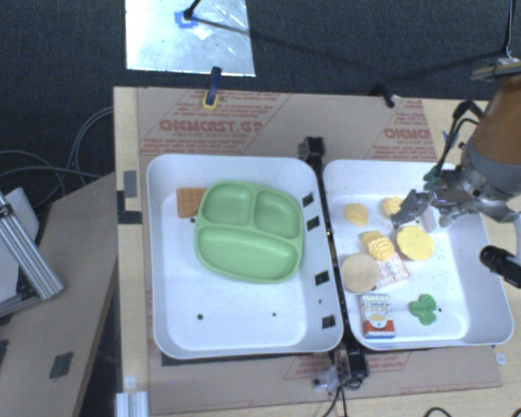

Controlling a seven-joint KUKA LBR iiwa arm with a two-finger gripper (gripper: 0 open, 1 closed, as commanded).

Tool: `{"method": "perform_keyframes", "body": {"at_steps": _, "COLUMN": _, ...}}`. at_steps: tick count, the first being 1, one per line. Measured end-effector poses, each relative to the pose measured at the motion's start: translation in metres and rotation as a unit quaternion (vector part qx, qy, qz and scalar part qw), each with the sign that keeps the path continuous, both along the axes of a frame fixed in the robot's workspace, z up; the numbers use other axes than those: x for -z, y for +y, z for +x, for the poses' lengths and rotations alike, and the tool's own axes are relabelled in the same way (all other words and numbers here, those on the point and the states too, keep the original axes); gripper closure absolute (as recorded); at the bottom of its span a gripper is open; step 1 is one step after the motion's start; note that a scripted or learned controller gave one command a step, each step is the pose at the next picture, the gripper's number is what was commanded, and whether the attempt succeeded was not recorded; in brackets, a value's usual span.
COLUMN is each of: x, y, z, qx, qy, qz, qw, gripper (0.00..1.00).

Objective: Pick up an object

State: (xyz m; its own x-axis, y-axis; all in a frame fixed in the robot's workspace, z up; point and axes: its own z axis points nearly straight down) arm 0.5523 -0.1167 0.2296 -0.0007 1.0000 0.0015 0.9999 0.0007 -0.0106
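Gripper [425,205] hangs over right bin [482,320], upper part; can't tell its state. Nearest target: yellow lump [416,243], just below it toward bin's near edge. Corn [380,248] next over, left. Nothing visibly pinched. Short drop needed.

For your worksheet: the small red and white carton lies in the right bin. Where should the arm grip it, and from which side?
Probably across the narrow sides of the red and white carton, descending from above: it lies flat near the right bin front wall, with bare floor either side.
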Motion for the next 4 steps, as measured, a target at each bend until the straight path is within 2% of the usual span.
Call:
{"method": "perform_keyframes", "body": {"at_steps": 1, "x": -0.006, "y": 0.0, "z": 0.002, "qx": -0.001, "qy": -0.006, "qz": -0.0009, "qw": 1.0, "gripper": 0.0}}
{"method": "perform_keyframes", "body": {"at_steps": 2, "x": 0.057, "y": -0.003, "z": 0.001, "qx": 0.0, "qy": -0.004, "qz": -0.0004, "qw": 1.0, "gripper": 0.0}}
{"method": "perform_keyframes", "body": {"at_steps": 4, "x": 0.147, "y": -0.009, "z": -0.001, "qx": 0.0, "qy": -0.004, "qz": -0.0004, "qw": 1.0, "gripper": 0.0}}
